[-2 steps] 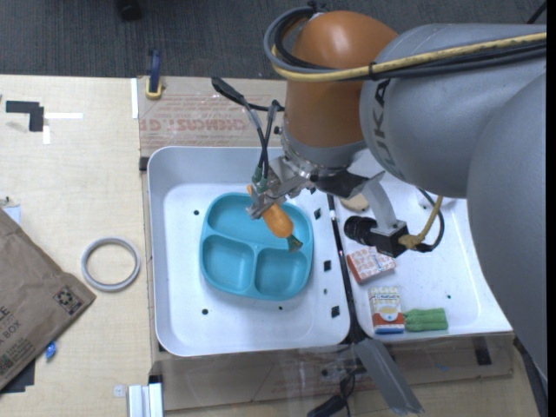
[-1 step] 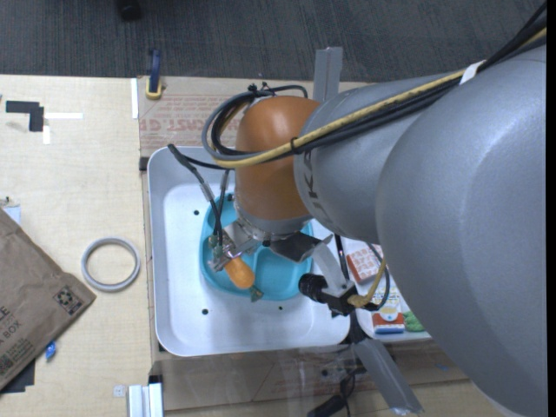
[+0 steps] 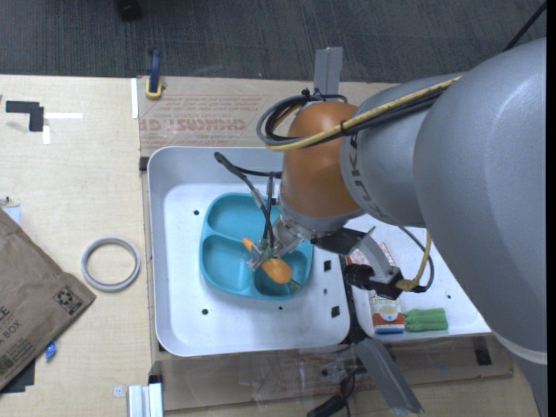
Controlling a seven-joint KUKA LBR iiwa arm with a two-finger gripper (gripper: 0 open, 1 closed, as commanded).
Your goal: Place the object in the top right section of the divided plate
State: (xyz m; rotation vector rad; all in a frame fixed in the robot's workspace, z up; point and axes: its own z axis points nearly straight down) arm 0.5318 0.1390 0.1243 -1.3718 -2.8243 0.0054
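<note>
A teal divided plate [image 3: 228, 254] lies in the left white bin [image 3: 174, 233]. An orange rounded object [image 3: 277, 270] sits at the plate's near right section, by its right rim. My gripper [image 3: 265, 252] hangs directly over that object, under the orange wrist band [image 3: 317, 168], which hides the plate's far right part. Whether the object is gripped or just resting on the plate is not visible from this angle.
The right bin [image 3: 452, 307] holds a green block [image 3: 426, 320], a small carton [image 3: 387, 314] and a white packet [image 3: 375, 254]. A grey tape ring [image 3: 110, 262] and a brown box [image 3: 30, 307] lie on the bench at the left. Black cables [image 3: 243, 174] loop over the plate's far side.
</note>
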